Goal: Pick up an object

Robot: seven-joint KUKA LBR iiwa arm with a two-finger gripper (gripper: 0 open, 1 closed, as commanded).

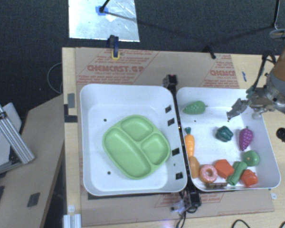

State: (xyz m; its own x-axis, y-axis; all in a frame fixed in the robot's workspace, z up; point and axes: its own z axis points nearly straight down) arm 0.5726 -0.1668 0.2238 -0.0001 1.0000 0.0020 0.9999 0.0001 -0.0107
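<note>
Camera view placed the gripper (pixel 237 109) over the upper part of the right bin (pixel 270 167), its fingers spread and holding nothing. A dark teal pepper (pixel 223 134) lay just below it, purple grapes (pixel 246 137) beside that. Descending straight over the pepper, well apart from the bin wall, looked the cleanest grasp

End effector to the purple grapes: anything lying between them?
Nothing. In the camera view, bare white bin floor separates the end effector from the purple grapes. The dark green toy sits off to the side.
</note>
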